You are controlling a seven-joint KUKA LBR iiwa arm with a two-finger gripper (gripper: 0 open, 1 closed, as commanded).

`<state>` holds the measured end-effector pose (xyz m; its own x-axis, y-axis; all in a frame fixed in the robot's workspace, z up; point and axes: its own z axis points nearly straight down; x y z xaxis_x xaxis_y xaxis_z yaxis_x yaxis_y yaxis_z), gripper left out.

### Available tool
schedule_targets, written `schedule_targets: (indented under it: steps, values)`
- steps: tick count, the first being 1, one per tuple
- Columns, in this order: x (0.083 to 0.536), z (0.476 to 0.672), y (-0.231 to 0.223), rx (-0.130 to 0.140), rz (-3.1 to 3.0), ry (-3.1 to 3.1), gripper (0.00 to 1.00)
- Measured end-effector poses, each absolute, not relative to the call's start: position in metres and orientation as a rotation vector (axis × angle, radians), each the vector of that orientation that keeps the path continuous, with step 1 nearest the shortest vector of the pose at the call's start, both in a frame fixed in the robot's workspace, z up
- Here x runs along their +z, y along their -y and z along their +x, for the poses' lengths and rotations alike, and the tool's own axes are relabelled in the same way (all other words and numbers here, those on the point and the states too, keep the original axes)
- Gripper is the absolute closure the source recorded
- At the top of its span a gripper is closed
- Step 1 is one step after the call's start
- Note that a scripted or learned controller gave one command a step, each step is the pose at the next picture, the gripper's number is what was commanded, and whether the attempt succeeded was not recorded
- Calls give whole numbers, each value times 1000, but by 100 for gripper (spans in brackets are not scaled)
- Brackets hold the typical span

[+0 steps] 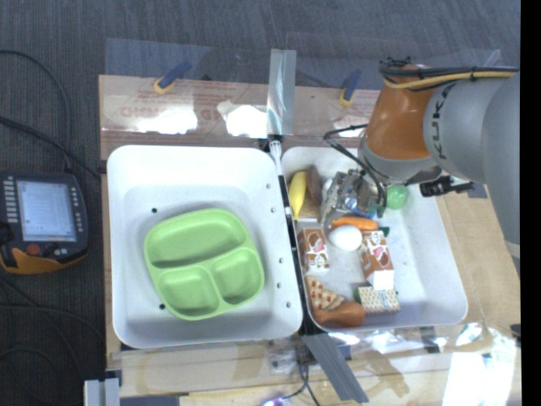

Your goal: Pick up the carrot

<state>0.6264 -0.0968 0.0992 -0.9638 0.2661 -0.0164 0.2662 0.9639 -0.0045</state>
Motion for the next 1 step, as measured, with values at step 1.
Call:
schedule_targets:
  steps: [1]
  values:
    - [185,569,63,-3,336,-3119,100]
